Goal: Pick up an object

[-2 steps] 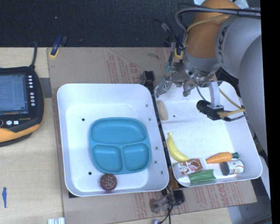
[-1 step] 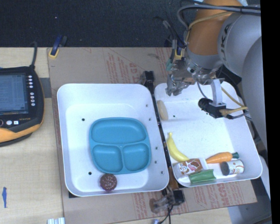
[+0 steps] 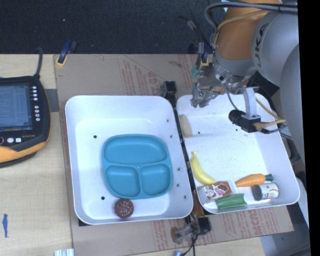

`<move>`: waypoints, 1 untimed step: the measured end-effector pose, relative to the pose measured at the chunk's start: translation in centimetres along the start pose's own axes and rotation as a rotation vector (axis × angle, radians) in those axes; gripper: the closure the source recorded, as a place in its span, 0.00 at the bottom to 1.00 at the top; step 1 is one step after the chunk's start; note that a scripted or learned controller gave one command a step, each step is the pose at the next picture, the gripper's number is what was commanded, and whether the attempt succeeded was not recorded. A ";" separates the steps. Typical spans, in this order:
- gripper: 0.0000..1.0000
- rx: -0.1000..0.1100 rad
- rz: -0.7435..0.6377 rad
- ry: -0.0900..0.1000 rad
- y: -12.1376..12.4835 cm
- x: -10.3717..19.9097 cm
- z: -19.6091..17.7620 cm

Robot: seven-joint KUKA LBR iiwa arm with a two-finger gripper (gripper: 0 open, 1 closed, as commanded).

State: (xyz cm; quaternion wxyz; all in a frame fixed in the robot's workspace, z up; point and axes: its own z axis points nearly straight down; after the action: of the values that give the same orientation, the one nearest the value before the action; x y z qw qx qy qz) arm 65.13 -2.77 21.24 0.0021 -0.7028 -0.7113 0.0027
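My gripper (image 3: 203, 99) hangs over the far left corner of the right bin (image 3: 241, 142), open, with nothing between its fingers. Just in front of it, by the bin's left wall, lies a beige roll (image 3: 186, 125). Along the bin's near side are a yellow banana (image 3: 201, 171), an orange carrot (image 3: 252, 180), a brown-and-white packet (image 3: 217, 190), a green piece (image 3: 231, 202) and a small white can (image 3: 266, 191). The left bin (image 3: 85, 128) holds a blue divided plate (image 3: 136, 165) and a round brown item (image 3: 123, 208) at its near edge.
A control tablet (image 3: 12, 114) with an orange-trimmed case lies on the bench to the left of the bins. A black fitting with cables (image 3: 245, 119) hangs from the arm over the right bin's far side. The grey arm (image 3: 276, 44) covers the upper right.
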 end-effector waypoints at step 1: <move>1.00 0.001 -0.003 0.000 0.0 0.0 -1.0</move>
State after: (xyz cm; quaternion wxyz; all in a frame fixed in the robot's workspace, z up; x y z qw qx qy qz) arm 65.14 -2.80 22.27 0.0026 -0.7016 -0.7125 0.0031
